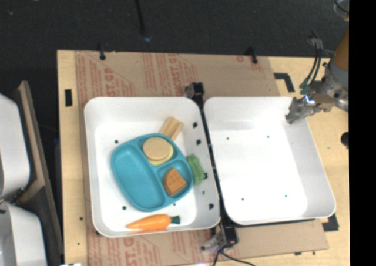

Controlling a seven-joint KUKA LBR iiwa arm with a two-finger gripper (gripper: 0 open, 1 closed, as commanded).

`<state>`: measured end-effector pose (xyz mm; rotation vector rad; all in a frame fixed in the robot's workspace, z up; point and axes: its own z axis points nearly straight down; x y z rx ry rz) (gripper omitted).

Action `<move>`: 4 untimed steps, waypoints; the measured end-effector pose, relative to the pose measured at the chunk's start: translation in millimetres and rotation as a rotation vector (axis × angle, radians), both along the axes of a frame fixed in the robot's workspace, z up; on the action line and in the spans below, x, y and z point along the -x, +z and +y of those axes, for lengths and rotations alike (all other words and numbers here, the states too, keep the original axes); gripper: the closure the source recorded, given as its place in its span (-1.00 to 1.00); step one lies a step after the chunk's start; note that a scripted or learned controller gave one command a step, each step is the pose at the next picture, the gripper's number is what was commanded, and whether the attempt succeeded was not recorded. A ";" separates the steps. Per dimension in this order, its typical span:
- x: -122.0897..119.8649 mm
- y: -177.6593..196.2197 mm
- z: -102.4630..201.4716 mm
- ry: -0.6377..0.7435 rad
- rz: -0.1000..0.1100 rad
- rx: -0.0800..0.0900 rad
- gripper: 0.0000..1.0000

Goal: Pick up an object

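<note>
The left bin (97, 141) holds a blue divided plate (138, 179) carrying a round tan biscuit (158, 149) and a brown toast piece (175, 181). A tan wooden block (171, 126) pokes out behind the plate, a green piece (195, 169) lies at its right edge, and an orange carrot (150, 222) rests near the bin's front wall. My gripper (296, 111) hangs at the far right corner of the right bin (311, 159), well away from all these objects, with nothing visible between its fingers.
The two white bins sit side by side on a cardboard-covered bench (129, 74), joined by black clips (195, 90) at the middle. Cables trail off the arm at the right edge. White equipment stands beyond the bench's left side.
</note>
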<state>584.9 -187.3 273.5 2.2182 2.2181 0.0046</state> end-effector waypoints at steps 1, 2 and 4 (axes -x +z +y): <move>-0.9 2.3 58.9 0.004 0.004 -0.002 1.00; 8.3 -1.2 102.5 0.003 0.005 -0.001 1.00; 15.2 -12.7 205.0 0.004 0.005 -0.002 1.00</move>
